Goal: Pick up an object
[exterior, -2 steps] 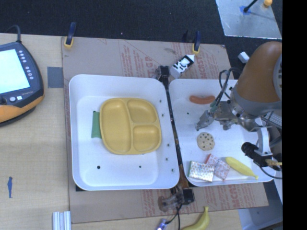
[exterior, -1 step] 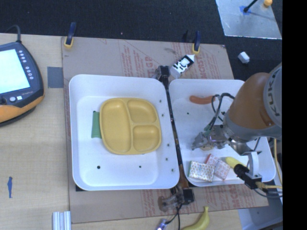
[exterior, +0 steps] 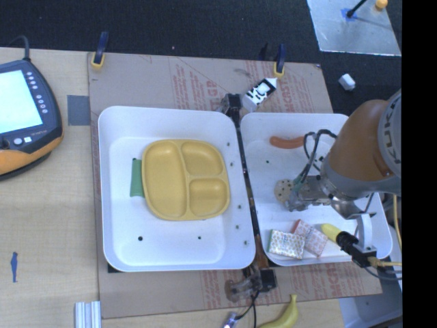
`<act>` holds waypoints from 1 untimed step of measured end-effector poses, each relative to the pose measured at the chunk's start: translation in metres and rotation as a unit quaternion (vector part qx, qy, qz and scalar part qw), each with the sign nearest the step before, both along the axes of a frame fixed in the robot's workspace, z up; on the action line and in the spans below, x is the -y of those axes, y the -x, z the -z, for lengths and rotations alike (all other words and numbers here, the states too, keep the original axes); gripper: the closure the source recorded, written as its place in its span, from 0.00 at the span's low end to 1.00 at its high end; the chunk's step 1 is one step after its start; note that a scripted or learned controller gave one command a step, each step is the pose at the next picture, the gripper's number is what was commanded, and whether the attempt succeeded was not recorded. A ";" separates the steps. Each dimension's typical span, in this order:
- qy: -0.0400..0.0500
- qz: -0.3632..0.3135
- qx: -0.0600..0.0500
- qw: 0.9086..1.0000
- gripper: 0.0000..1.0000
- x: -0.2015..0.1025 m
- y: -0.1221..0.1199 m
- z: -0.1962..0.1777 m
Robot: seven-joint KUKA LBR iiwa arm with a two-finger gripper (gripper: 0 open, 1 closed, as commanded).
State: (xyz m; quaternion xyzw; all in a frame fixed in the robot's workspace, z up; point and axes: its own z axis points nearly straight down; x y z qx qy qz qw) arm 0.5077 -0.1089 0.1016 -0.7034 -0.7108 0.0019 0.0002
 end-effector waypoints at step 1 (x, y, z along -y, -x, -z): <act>0.000 0.000 0.000 1.000 0.00 0.000 0.000 0.000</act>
